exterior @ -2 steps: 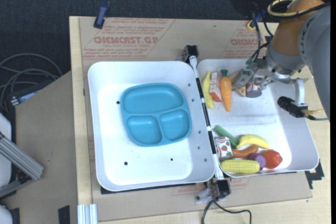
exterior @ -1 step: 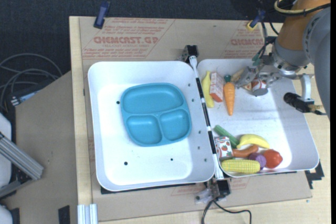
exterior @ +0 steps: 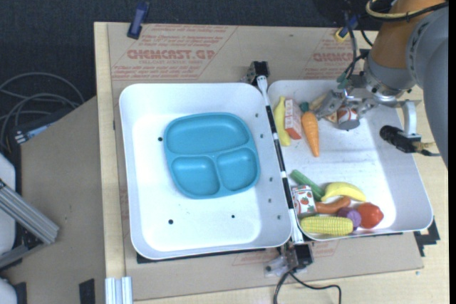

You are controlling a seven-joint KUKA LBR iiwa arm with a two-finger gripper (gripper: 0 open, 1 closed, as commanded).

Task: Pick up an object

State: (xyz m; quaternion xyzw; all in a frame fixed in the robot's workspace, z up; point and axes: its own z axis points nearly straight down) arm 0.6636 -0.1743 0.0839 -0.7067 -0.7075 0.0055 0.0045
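Observation:
My gripper [exterior: 345,112] is low in the back part of the right bin [exterior: 399,174], below the arm's orange band [exterior: 399,25]. A small red-and-white thing [exterior: 350,113] shows right at its tip, and I cannot tell whether it is gripped. An orange carrot [exterior: 311,133] lies just left of the gripper. Further left, a red-and-white box [exterior: 291,119] and a yellow piece [exterior: 280,122] rest against the bin's left wall.
Toy food is heaped in the right bin's front corner: a banana [exterior: 343,190], corn cob [exterior: 327,226], red tomato [exterior: 368,213], strawberry box [exterior: 304,200] and green piece [exterior: 305,180]. The left bin [exterior: 142,153] holds a blue divided plate [exterior: 211,153].

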